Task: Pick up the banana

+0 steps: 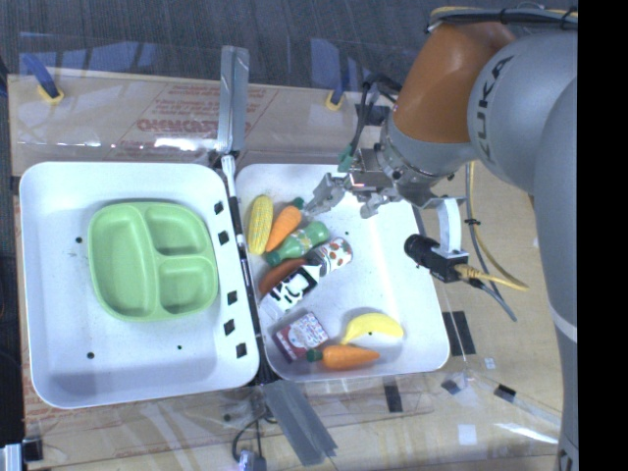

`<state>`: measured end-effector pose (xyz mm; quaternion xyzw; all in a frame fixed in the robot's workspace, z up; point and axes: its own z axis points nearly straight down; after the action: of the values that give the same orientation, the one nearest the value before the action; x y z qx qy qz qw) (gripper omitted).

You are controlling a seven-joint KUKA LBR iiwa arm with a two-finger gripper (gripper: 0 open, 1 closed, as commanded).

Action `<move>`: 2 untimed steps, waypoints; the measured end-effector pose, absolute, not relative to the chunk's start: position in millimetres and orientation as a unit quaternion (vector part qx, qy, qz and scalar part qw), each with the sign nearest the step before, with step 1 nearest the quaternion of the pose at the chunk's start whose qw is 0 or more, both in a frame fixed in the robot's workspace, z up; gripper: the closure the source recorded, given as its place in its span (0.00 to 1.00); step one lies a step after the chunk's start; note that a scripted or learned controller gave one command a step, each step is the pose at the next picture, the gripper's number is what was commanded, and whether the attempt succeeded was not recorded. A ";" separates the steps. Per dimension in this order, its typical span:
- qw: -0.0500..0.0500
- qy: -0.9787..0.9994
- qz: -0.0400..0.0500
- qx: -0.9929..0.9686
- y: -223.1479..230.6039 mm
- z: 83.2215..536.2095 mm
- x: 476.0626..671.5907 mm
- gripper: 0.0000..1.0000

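Note:
The yellow banana (pixel 374 328) lies near the front right corner of the right bin (pixel 420 302), resting against an orange carrot (pixel 348 357). My gripper (pixel 351 198) hangs over the back part of that bin, well behind the banana. Its fingers (pixel 327 193) stand open with nothing between them. The grey arm with its orange band reaches in from the upper right.
A pile at the right bin's left side holds a corn cob (pixel 259 223), a second carrot (pixel 284 227), a green item (pixel 302 240) and a small bottle (pixel 328 257). A red packet (pixel 302 334) lies beside the banana. The left bin holds a green divided tray (pixel 154 259).

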<state>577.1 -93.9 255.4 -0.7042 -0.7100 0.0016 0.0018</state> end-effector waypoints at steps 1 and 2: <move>0.001 -0.754 0.001 -0.657 -140.3 224.9 503.6 0.00; 0.002 -0.803 0.000 -0.596 -210.7 97.2 475.8 0.00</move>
<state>475.8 -210.7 97.2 -0.5957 -0.8032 0.0004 0.0018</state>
